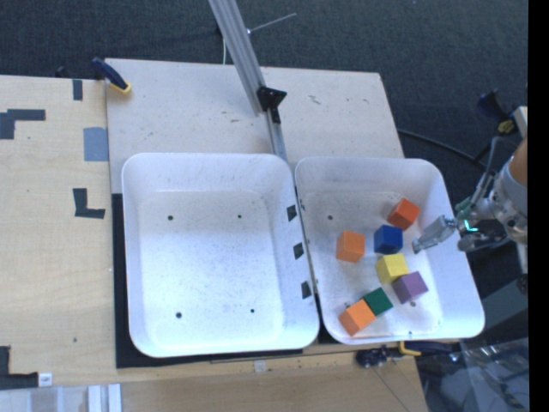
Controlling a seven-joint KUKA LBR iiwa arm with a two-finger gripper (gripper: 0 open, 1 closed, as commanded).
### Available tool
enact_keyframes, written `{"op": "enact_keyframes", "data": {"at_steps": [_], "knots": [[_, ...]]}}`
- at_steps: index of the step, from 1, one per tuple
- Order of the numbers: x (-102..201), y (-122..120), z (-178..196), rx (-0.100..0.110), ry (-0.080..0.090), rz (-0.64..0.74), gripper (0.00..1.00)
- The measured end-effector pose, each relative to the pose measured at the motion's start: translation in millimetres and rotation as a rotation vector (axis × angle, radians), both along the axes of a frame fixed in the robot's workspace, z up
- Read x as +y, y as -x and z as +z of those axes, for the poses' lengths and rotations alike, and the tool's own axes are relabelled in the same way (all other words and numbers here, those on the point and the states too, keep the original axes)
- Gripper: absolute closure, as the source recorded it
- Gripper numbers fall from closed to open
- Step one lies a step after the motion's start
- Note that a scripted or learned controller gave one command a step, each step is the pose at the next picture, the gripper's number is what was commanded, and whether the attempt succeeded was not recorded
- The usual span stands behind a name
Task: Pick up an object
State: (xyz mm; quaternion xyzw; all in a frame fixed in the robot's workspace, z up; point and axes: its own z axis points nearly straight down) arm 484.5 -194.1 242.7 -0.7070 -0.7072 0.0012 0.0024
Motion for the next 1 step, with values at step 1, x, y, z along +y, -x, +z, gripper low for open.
{"op": "enact_keyframes", "data": {"at_steps": [1], "knots": [[0.0,-0.8,1.8,-0.003,0.001,0.002,0.00]]}}
